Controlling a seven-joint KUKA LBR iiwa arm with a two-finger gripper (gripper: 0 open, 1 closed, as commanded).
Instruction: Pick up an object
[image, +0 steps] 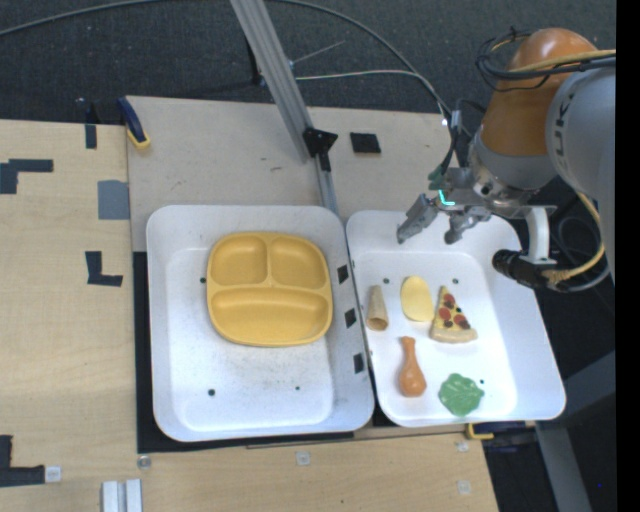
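- Left bin (180, 400): holds a yellow divided tray (269, 288) near its centre.
- Right bin (520, 350): toy food clustered mid-bin.
- Arm (545, 100): enters from 2 o'clock.
- Gripper (434, 226): over the right bin's 12 o'clock edge, fingers spread apart, nothing between them.
- Pizza slice (452, 317) at 3 o'clock of the yellow oval piece (417, 298); cone (377, 307) at its 9 o'clock.
- Drumstick (410, 367) and green piece (460, 394) toward 6 o'clock.
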